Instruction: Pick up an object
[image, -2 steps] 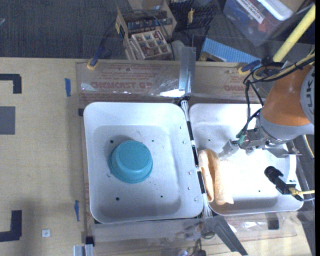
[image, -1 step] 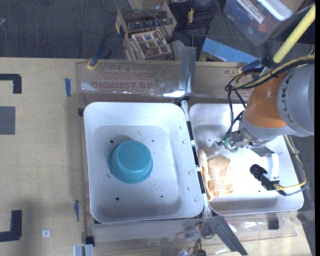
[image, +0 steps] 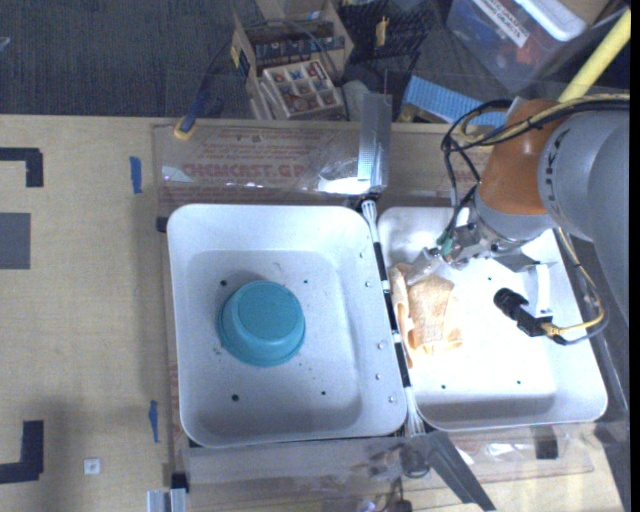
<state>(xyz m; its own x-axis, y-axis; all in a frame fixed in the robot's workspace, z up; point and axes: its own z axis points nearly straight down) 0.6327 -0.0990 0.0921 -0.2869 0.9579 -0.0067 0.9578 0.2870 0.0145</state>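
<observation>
A tan and orange packet-like object (image: 428, 312) lies at the left side of the right bin (image: 500, 385), close to the divider. My gripper (image: 447, 248) hangs over the bin's upper left part, just above the top end of that object. I see nothing held in it. An upturned blue bowl (image: 262, 322) rests in the middle of the left bin (image: 200, 250), well away from the gripper.
The grey arm with its orange band (image: 515, 180) comes in from the upper right over the right bin. A clear plastic bag (image: 260, 170) and a metal strip (image: 375, 140) lie behind the bins. Boxes and clutter stand beyond the bench.
</observation>
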